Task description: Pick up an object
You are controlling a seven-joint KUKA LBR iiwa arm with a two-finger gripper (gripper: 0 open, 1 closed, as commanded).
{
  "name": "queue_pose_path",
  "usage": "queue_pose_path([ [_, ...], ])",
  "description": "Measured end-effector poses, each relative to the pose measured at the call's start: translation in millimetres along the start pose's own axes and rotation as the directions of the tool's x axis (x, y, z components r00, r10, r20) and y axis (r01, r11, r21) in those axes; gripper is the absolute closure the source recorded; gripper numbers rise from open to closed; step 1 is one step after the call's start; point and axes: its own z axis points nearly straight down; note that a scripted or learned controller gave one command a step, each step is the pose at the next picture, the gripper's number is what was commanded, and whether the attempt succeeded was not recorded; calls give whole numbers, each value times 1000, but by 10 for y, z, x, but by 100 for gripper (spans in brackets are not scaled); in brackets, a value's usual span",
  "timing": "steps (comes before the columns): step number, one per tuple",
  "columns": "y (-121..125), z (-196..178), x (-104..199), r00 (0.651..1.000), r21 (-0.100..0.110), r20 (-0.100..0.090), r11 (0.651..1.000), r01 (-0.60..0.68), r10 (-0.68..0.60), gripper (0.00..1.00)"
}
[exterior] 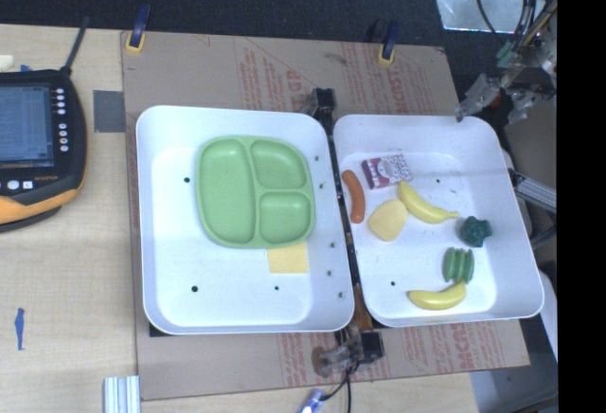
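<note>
Nearest the lens: clamp w/ cable (341,354) at the bottom edge between the two bins, and a metal bracket (121,391) bottom left. Left bin (161,212) holds a green divided plate (255,190) w/ a yellow cheese slice (289,259) touching its lower rim; wide bare floor around both. Right bin (516,241) is more crowded: sausage (355,195) along the left wall, small packet (384,170) beside it (print too small to read), potato chip (387,220) just below, banana (424,204) touching the chip's right. Broccoli (474,231) near the right wall, green pepper (458,263) below it, second banana (437,296) at the bottom, close to the pepper. Bare room in the bin's top right and lower left. Gripper (492,94) sits outside the bin's top right corner, over the surface (57,307), well apart from all items; can't tell whether it is open or closed. Cardboard under the bins has faint red lettering, unreadable. Teach pendant (33,146) far left. Blue clamps (138,27) on the cardboard's top edge.
</note>
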Motion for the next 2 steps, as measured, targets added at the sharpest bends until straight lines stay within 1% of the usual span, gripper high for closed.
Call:
queue_pose_path([
  [1, -597, 1283, 546, 1000, 3, 0, 1000, 0, 0, 0],
  [2, -600, 1865, 484, 1000, 2, 0, 1000, 0, 0, 0],
])
